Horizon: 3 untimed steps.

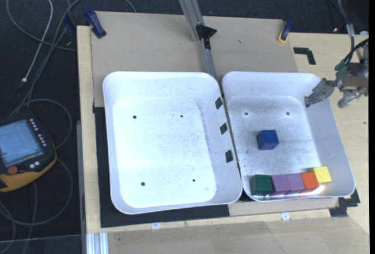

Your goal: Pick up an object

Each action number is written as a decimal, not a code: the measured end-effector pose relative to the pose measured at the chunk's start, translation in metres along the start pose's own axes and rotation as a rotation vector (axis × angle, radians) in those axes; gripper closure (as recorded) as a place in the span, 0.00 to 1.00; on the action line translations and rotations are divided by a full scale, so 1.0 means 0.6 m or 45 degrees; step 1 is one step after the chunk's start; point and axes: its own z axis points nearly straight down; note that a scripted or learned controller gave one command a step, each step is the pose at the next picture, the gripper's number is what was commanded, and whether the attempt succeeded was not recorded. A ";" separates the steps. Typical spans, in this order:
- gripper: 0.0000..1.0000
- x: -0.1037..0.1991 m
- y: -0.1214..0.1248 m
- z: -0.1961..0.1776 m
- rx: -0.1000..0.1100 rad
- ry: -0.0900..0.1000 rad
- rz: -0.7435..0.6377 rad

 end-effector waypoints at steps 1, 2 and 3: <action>0.00 0.050 0.073 0.194 0.010 0.003 -0.002; 0.00 0.095 -0.013 0.314 0.015 0.005 0.002; 1.00 0.093 -0.005 0.288 -0.004 -0.001 0.002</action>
